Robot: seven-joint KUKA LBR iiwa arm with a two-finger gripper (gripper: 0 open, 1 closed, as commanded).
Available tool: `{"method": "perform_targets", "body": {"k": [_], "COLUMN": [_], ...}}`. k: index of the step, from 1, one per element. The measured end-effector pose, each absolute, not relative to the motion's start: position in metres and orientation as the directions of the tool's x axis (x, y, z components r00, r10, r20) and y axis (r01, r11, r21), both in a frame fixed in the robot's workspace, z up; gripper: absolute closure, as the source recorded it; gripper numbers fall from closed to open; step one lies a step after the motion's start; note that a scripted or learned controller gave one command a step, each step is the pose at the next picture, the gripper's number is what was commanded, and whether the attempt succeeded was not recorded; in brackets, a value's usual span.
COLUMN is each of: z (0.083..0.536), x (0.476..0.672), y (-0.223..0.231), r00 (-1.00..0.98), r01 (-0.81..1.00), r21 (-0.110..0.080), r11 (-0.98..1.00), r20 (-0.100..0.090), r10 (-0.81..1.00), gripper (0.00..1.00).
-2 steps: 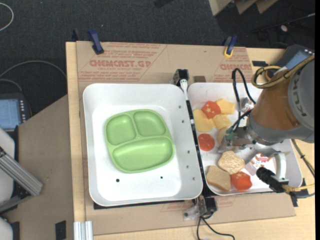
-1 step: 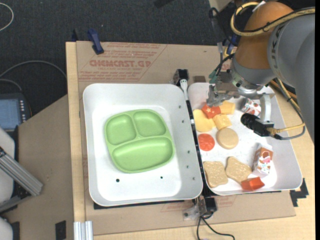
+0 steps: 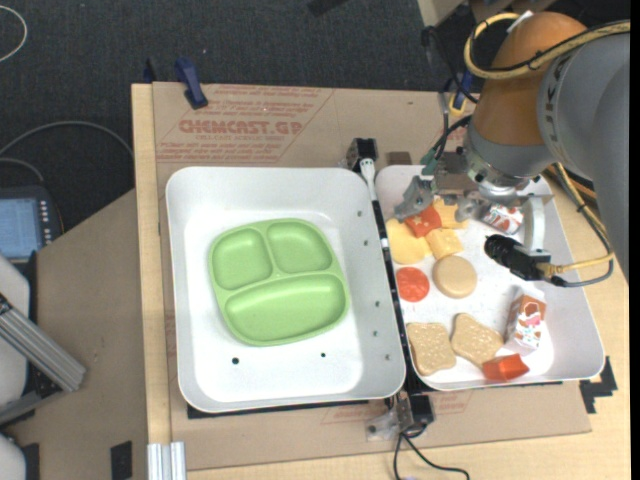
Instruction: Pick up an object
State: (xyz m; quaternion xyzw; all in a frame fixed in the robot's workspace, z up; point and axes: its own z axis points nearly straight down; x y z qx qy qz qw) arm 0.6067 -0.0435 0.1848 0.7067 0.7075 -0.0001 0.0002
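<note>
Right bin (image 3: 575,353): gripper (image 3: 432,206) over orange block (image 3: 424,218).

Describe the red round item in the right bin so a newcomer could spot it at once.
Start at the right white bin, then its left edge. The flat red round slice lies there, below a pale yellow piece and beside a tan round disc. It is the one red circle.
</note>
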Motion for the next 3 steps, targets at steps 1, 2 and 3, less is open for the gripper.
{"method": "perform_targets", "body": {"k": [1, 2, 3], "z": [0.086, 0.105, 0.103], "x": [0.614, 0.618, 0.617], "y": [-0.096, -0.093, -0.092], "r00": [0.006, 0.0, -0.001], "r01": [1.0, 1.0, 1.0], "r21": [-0.009, 0.005, 0.001], "r11": [-0.006, 0.0, 0.001], "r20": [0.0, -0.002, -0.002], "r10": [1.0, 1.0, 1.0], "gripper": [0.0, 1.0, 0.0]}}
